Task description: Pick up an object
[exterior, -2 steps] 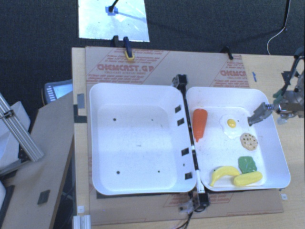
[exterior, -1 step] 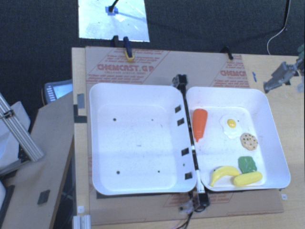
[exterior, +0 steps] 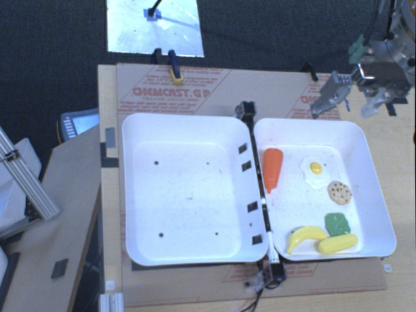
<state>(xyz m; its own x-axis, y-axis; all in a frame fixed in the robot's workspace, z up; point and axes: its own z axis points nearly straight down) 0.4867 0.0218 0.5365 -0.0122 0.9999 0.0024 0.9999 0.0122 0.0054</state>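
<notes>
Nothing lifted yet: your jaws (exterior: 344, 99) hang above the far rim of the right bin (exterior: 377, 194), carrying nothing.

Whether they are spread or pressed together you cannot tell from this slant. Every candidate sits in that right bin, apart enough to be taken singly: carrot (exterior: 272, 168) by the divider, fried egg (exterior: 315, 171), cookie (exterior: 339, 192), then green piece (exterior: 337, 223), banana (exterior: 304, 237) and yellow piece (exterior: 338, 242) crowded at the near edge. The left bin (exterior: 136, 194) on the worktop (exterior: 390, 142) holds no item.
</notes>
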